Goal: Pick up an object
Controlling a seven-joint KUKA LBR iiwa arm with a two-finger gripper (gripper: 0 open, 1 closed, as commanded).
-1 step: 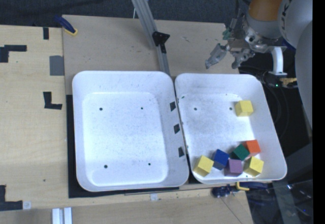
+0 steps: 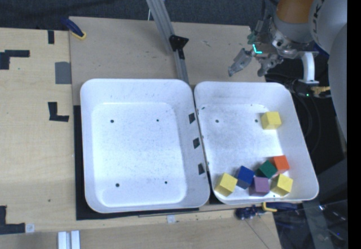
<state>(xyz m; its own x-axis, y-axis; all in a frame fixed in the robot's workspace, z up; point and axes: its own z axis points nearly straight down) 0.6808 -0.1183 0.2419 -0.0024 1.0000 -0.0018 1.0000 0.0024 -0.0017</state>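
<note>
My gripper (image 2: 249, 68) hangs above the far edge of the right bin (image 2: 234, 138), over the bench just behind the rim. Its fingers are spread open and nothing is between them. A yellow cube (image 2: 271, 119) lies alone near the bin's right wall, well below the gripper. Along the near edge a cluster lies close together: a yellow cube (image 2: 227, 183), a blue cube (image 2: 245, 176), a purple cube (image 2: 260, 184), a green cube (image 2: 267, 169), an orange cube (image 2: 280, 162) and another yellow cube (image 2: 284, 184).
The left bin (image 2: 135, 146) sits beside the right one, their rims touching. A slanted metal pole (image 2: 159, 8) crosses the bench behind the bins, ending in a black bracket (image 2: 178, 43). A small blue and yellow tool (image 2: 74, 27) lies at the far left.
</note>
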